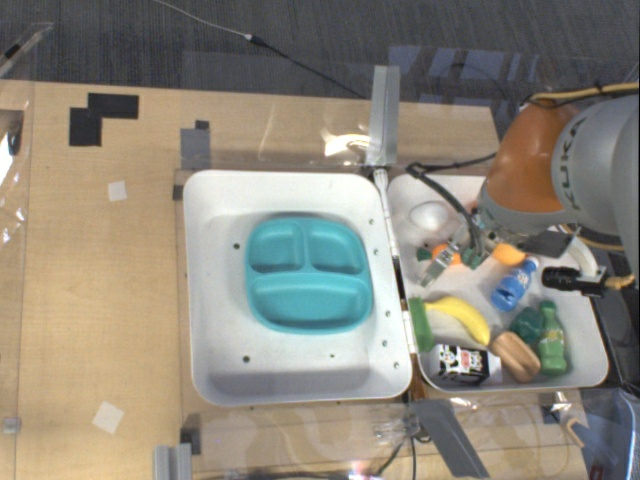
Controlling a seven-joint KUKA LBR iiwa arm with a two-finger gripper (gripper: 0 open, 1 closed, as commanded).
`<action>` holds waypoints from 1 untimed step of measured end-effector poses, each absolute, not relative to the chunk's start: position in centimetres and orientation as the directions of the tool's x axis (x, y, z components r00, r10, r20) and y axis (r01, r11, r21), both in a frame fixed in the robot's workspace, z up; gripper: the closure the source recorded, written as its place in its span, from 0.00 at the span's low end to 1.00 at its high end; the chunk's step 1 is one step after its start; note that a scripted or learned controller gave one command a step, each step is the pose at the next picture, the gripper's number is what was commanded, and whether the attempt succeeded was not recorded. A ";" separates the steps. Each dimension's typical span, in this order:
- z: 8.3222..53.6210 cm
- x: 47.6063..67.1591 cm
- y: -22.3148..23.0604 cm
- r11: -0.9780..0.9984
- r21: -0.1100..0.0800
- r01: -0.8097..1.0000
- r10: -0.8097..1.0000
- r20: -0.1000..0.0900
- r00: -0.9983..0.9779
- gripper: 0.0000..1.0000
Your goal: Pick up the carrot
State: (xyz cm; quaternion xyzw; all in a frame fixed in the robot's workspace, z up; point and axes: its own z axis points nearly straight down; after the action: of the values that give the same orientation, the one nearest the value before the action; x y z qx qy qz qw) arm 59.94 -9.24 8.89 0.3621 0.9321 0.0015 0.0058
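A carrot [508, 254] lies in the right-hand bin [598, 363], an orange stub in the upper middle of the clutter, just above a blue bottle [513, 284]. Just left of it the pincer [470, 240] hangs low over the bin, near a small orange-and-green item [441, 257]; whether it is released or clenched cannot be told, and nothing can be seen in its hold. The arm [560, 163], grey with an orange band, comes in from the right and covers the bin's upper right corner. Below the carrot, a banana [461, 316] lies across the middle of the bin, with a green object [419, 325] at its left end against the bin's wall. A black-and-white carton [463, 363] sits along the near edge, a brown bread-like piece [516, 355] beside it, and green items [541, 334] to the right. A white round object [430, 214] rests near the bin's upper left. In the left bin [200, 298] sits a teal divided plate [305, 273]. Both bins stand on the wooden tabletop [90, 298].
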 end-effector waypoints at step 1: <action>10.3 60.3 -9.1 0.743 0.014 0.669 0.669 -0.019 -0.743 1.00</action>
State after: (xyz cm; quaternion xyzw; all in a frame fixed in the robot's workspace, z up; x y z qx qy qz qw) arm 60.32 -9.10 10.29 0.3584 0.9335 0.0030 0.0112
